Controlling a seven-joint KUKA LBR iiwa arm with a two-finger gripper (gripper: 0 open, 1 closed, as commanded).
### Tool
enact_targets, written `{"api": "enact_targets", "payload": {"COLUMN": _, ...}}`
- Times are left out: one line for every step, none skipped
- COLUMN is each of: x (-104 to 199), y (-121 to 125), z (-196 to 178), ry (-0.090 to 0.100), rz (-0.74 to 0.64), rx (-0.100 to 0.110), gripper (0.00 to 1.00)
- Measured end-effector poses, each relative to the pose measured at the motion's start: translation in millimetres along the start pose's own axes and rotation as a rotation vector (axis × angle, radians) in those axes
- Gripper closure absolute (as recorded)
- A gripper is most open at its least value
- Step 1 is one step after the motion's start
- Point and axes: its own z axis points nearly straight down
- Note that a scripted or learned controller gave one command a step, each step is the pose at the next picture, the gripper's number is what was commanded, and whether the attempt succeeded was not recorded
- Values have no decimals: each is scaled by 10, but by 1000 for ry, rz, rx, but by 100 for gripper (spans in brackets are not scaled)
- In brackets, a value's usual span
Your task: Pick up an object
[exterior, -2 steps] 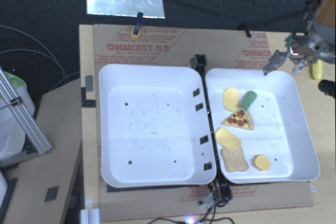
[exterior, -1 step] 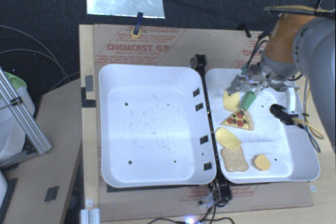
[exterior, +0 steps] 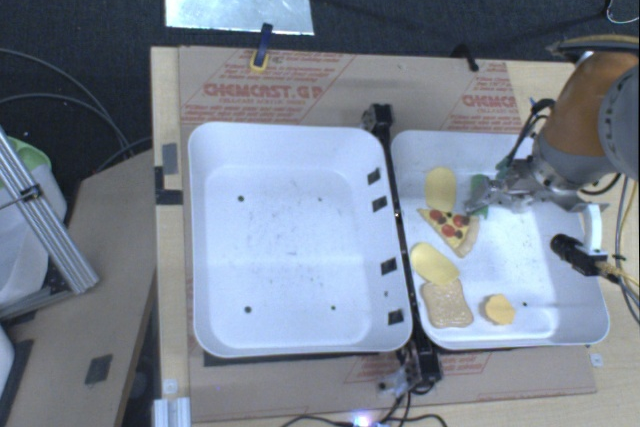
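The hand [exterior: 482, 193] hovers just right of the pizza slice [exterior: 452, 225], grip state unclear; the slice looks light, flat, stiff: pinch its edges

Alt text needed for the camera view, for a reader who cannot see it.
The arm's tool reaches from the right into the right bin, just above a toy pizza slice. That bin also holds two yellow pieces, a bread slice and a small yellow chunk; the left bin sits beside it.
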Motion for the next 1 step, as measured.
{"api": "enact_targets", "payload": {"x": 814, "y": 278, "z": -12, "ry": 2, "rz": -14, "rx": -6, "gripper": 0}}
